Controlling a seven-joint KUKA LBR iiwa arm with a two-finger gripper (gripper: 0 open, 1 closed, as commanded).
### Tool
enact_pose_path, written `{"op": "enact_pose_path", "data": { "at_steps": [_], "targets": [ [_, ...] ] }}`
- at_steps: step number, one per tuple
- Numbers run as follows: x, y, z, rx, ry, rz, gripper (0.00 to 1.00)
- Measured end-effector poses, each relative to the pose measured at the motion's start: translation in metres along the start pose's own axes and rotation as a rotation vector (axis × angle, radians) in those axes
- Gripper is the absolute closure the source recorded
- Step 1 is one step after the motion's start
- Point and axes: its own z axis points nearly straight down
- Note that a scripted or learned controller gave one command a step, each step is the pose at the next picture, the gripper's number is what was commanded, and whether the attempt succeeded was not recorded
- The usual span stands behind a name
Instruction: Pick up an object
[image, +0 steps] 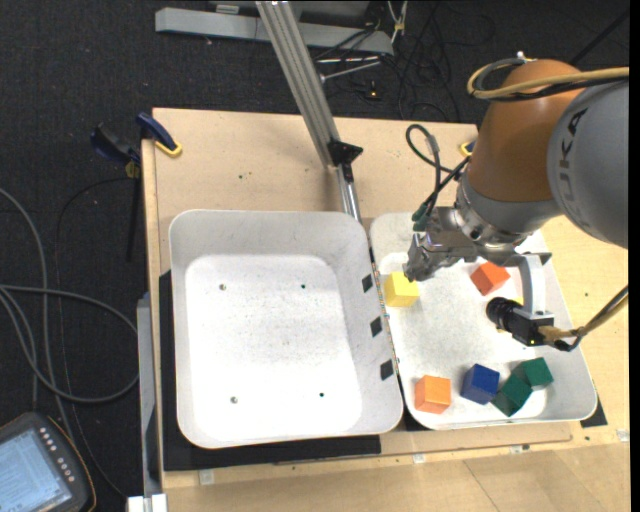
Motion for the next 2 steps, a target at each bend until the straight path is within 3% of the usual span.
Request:
{"op": "enact_pose_path", "data": {
  "at_steps": [1,2],
  "targets": [
    [0.054,0.016,0.0,0.001,0.0,0.001,1.0],
    [0.099,0.034,0.025,0.003,-0.001,0.002,1.0]
  ]
}}
